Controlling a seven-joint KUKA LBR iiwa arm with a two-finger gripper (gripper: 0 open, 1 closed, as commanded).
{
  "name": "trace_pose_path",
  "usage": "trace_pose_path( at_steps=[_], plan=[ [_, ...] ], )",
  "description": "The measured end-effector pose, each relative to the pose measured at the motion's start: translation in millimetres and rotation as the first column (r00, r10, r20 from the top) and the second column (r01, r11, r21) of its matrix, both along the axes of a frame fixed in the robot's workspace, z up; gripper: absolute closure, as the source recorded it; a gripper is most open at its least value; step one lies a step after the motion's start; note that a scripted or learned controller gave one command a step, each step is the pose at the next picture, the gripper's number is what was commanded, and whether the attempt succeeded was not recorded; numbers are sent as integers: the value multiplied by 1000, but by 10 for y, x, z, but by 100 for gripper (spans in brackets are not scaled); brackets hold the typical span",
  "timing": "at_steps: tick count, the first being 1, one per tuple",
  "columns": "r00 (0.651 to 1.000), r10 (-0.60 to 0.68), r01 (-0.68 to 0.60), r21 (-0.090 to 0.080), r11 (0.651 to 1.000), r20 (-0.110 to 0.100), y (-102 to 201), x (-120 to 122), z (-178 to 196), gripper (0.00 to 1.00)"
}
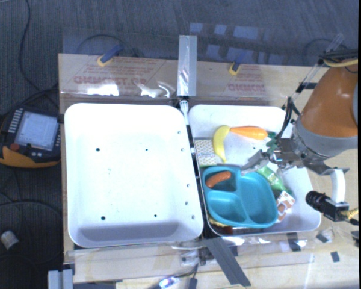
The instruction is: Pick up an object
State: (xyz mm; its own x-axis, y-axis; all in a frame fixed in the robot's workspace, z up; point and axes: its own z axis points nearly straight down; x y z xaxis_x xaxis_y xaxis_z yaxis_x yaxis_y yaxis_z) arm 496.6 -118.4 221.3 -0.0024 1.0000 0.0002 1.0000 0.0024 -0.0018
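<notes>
The right bin (301,224) holds a yellow banana (219,142), an orange carrot (248,132), a blue divided dish (240,197) with a small orange-red piece (219,179) in its upper-left compartment, a green item (269,176) and a printed packet (284,203). My gripper (262,159) hangs low over the middle of this bin. It is just above the blue dish's upper right rim, below the carrot and to the right of the banana. Part of the green item is hidden under it.
The left bin (126,173) lies beside the right one, with a ridge (192,161) between them. The arm's orange band (328,101) and grey wrist cover the right bin's far right side. A handheld pendant (30,137) lies on the floor at left.
</notes>
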Motion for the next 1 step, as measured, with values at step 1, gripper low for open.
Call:
trace_pose_path(
  at_steps=[1],
  plan=[
    [963,271,-271,0,963,2,-481,184,-188,0]
  ],
)
